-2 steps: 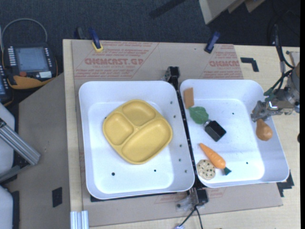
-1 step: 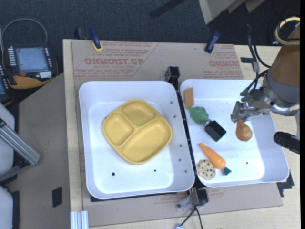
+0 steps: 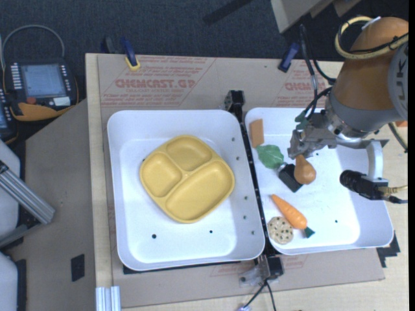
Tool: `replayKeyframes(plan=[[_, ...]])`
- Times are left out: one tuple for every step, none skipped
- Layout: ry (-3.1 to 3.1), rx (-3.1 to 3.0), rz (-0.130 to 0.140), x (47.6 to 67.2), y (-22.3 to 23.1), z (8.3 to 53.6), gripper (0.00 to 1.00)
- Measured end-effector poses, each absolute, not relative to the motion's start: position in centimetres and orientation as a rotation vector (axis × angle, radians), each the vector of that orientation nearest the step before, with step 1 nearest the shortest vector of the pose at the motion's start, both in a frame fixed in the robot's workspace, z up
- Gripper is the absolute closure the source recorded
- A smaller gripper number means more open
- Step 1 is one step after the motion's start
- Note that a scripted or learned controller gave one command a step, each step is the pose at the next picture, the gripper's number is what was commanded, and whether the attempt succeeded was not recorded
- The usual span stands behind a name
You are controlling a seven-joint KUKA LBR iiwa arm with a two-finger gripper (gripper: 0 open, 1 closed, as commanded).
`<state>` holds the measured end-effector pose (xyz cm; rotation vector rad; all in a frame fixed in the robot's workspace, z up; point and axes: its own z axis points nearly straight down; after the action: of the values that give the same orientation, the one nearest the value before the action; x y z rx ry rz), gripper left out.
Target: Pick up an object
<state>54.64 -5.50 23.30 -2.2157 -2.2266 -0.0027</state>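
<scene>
**Over right bin: crowded grasp, slip risk**

Brown pear-shaped piece (image 3: 305,171) sat in the right bin (image 3: 363,229), directly below the jaws (image 3: 303,149). Can't tell if they were clenched or released. Green leaf (image 3: 270,155) and black block (image 3: 290,177) crowded it; could've been nudged or caught instead. Carrot (image 3: 289,212) lay clear.

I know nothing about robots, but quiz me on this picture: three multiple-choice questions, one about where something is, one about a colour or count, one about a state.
1. Where does the yellow divided plate lie?
A. left bin
B. right bin
C. on the cardboard outside both bins

2. What colour is the carrot?
A. blue
B. orange
C. white

3. How is the gripper placed?
A. over the left bin
B. parked outside both bins
C. low in the right bin, above the brown pear-shaped toy

Answers:
1 A, since the plate sits mid-way in the left bin.
2 B, its body is orange with a green tip.
3 C, it hangs just above that toy.
</scene>
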Motion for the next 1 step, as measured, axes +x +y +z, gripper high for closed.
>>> replayKeyframes(plan=[[-2.227, -2.213, -0.001, 55.54, 0.38, 22.28, 1.0]])
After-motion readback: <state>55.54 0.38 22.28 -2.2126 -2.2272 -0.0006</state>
